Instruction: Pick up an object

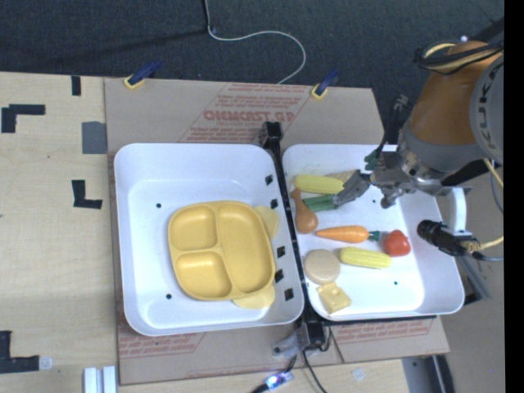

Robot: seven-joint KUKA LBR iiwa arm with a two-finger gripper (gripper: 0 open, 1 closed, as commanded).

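On the surface, the left bin holds a yellow divided plate near its middle, with a second yellow piece peeking from under the plate's lower right edge. It lies flat, probably just as it was dropped in, and plays no part in the reach.

Across the shared wall, the right bin carries the toy food. Taking the carrot as landmark: a brown pear-like piece sits just to its left, a round beige bun below-left, a cheese wedge further below, a corn cob just below it, and a red tomato at its right tip. Above the carrot lie a second corn cob and a green piece.

The hand hangs above-right of the carrot, near the upper corn's right end; whether it is spread or pressed together I cannot tell, and nothing shows pinched in it. The upper corn looks the likeliest target. The green piece touching it and the bin's divider wall crowd the approach.
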